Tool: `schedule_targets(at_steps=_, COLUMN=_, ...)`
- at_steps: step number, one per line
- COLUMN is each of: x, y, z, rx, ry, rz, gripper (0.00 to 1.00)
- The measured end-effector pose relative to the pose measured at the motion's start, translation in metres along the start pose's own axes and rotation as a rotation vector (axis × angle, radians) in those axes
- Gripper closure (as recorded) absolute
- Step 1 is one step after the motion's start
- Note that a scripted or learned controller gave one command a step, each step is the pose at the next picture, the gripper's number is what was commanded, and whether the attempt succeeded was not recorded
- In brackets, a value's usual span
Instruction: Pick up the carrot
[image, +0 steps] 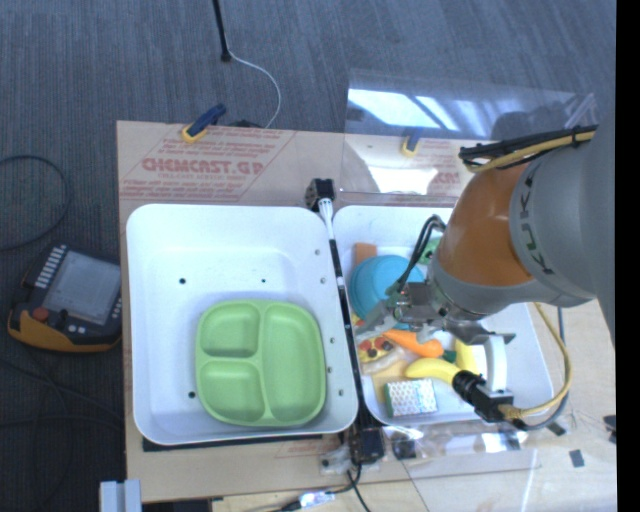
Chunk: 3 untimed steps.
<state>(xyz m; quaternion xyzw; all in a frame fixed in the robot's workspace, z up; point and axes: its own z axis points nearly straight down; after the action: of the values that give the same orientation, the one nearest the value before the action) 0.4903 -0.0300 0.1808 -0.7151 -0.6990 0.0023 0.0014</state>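
Right white bin (530, 330): end effector (418, 312) above small orange carrot (418, 343), grip state unclear; descent pending, then a close.

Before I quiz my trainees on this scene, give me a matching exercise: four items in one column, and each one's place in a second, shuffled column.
Items:
1. green divided plate
2. carrot
3. banana
4. blue bowl

Places:
A. right bin, just below the carrot
B. left bin
C. right bin, upper left part, beside the divider
D. right bin, just under the end effector

Pairs: 1-B, 2-D, 3-A, 4-C
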Motion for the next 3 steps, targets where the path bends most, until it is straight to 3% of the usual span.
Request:
schedule_targets(at_steps=1, x=0.0, y=0.0, z=0.0, rx=0.0, ry=0.0, rz=0.0, gripper=0.0)
schedule_targets(at_steps=2, x=-0.078, y=0.0, z=0.082, rx=-0.016, ry=0.0, rz=-0.046, gripper=0.0)
schedule_targets(at_steps=3, x=-0.079, y=0.027, z=0.087, rx=-0.017, ry=0.008, rz=0.345, gripper=0.0)
